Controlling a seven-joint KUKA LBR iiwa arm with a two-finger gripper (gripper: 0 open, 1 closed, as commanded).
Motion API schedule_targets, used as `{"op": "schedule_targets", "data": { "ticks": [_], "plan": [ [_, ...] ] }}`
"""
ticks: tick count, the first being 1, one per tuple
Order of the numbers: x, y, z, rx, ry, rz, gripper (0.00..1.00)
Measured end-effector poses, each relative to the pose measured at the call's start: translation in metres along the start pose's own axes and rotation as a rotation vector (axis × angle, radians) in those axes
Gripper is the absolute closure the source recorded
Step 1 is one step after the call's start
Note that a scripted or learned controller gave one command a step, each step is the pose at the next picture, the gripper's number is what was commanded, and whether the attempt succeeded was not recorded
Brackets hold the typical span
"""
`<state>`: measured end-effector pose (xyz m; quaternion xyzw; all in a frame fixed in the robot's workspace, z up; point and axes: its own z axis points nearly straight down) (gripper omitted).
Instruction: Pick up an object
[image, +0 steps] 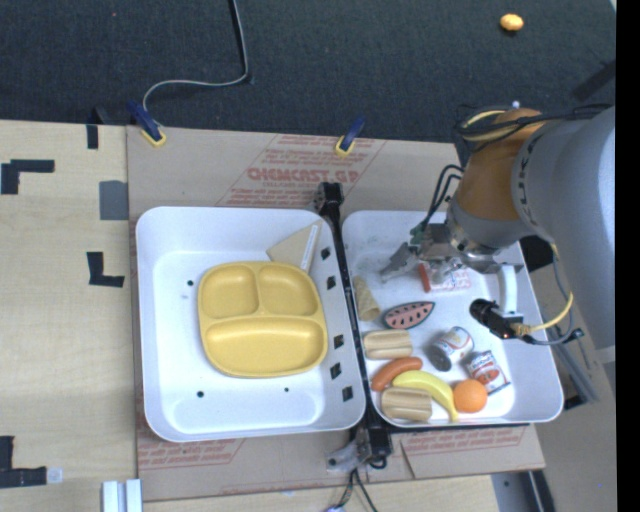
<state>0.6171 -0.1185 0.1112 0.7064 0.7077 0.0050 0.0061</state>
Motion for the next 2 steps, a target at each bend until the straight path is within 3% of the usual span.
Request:
{"op": "schedule_targets", "data": {
  "ticks": [1, 2],
  "plan": [
    [0.0003, -0.0001, -0.0092, 0.002, 0.001, -0.001, 1.0],
    [0.0003, -0.0001, -0.0091, 0.001, 0.001, 0.0, 0.0]
  ]
}}
